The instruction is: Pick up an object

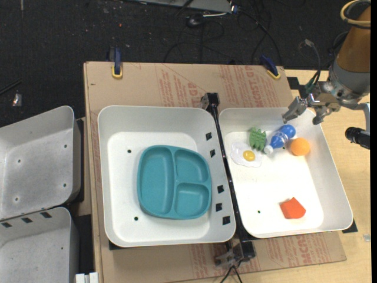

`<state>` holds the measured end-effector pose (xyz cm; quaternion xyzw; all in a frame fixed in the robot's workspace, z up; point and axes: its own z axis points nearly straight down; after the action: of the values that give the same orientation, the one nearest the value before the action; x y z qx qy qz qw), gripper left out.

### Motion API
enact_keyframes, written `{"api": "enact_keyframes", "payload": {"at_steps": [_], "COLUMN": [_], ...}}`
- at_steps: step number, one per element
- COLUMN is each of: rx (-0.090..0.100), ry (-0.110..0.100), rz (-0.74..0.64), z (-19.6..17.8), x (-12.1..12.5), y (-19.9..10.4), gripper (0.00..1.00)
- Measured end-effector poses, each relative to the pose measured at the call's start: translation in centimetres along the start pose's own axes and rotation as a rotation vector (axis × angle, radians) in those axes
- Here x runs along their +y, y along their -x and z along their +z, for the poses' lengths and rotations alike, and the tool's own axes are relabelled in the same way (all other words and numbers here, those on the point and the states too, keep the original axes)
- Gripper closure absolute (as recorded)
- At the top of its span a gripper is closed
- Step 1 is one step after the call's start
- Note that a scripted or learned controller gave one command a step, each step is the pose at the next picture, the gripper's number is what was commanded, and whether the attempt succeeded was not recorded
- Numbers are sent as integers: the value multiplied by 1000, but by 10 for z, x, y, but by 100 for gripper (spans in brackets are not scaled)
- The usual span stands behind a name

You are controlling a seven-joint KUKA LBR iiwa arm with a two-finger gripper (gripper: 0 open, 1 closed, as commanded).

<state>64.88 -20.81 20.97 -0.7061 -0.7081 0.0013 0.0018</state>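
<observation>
The blue bottle (281, 138) lay tilted in the far part of the right bin (330, 181), its pale cap end pointing toward the near left. Just beside it on the left sat a small green toy (257, 138), and touching its right side was an orange ball (300, 147). A fried-egg toy (247, 155), white with a yellow yolk, rested flat just in front of the green toy. Well apart from this cluster, an orange wedge (292, 208) lay near the bin's front right corner.

The gripper (308, 111) hovered over the bin's far right rim, close to the bottle but not touching it, its two fingers spread apart with nothing between them.

The left bin (112, 158) held a teal divided plate (174, 181), lying flat in the middle. Both bins sat side by side on a brown board (177, 81), clamped at its far edge by two clips (117, 63). Cables (235, 16) trailed over the dark floor beyond.
</observation>
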Motion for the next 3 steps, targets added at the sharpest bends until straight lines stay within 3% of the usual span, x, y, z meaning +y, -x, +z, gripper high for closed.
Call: {"api": "enact_keyframes", "payload": {"at_steps": [2, 3], "rx": [-1, -4], "ry": [2, 11], "rz": [4, 2], "z": [98, 83], "x": [-11, -9], "y": [9, 9], "gripper": [0, 100]}}
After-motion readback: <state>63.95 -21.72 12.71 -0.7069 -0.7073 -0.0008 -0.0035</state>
